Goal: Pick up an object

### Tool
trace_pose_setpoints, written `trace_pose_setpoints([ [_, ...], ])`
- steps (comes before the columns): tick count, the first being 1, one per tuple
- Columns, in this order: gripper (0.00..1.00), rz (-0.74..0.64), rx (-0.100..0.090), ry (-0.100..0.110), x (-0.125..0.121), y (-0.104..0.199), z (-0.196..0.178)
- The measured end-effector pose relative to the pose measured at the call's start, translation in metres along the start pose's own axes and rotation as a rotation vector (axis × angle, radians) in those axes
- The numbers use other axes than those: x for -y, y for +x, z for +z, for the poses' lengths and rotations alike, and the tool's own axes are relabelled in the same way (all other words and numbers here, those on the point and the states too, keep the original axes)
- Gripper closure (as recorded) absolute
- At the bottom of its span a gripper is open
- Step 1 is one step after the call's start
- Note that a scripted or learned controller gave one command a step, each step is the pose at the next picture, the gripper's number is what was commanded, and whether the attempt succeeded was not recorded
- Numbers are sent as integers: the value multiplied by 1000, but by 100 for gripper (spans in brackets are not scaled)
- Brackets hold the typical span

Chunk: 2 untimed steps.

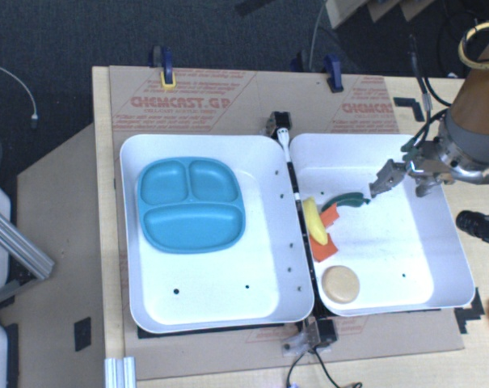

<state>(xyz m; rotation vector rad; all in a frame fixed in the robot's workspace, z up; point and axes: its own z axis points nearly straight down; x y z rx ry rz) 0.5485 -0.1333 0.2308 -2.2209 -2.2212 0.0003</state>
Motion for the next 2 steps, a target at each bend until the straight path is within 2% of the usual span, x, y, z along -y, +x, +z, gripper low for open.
trace_pose_setpoints([
  [2,0,0,-2,4,-9,7,106],
])
